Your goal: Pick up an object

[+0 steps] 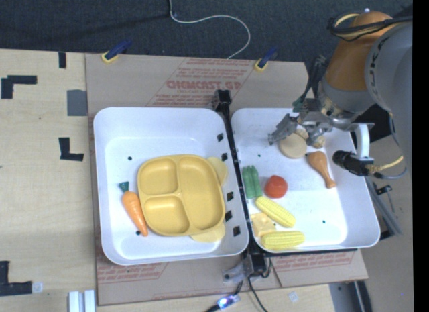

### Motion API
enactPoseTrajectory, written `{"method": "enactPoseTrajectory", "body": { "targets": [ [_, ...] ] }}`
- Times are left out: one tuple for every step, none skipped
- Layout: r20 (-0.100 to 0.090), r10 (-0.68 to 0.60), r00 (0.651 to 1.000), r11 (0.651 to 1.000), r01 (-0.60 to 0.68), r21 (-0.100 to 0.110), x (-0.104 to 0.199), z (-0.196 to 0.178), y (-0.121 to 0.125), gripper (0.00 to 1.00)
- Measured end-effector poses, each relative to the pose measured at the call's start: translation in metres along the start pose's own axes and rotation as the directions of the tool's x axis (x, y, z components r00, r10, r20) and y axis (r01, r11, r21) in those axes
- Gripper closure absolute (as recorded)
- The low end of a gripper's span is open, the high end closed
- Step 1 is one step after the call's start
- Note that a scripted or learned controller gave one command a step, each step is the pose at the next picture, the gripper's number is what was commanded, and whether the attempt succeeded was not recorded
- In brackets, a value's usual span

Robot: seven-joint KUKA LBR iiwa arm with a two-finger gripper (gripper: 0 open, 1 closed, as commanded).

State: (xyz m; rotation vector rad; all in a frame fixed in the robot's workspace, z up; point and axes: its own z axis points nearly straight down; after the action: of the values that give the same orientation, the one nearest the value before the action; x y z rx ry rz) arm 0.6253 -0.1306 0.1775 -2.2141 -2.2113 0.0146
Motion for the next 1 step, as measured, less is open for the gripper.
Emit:
{"method": "enactPoseTrajectory", "body": {
  "targets": [
    [0.002, -0.003, 1.0, 1.0, 0.003, -0.013, 0.0002, -0.0079, 0.0032, 0.0]
  ]
}}
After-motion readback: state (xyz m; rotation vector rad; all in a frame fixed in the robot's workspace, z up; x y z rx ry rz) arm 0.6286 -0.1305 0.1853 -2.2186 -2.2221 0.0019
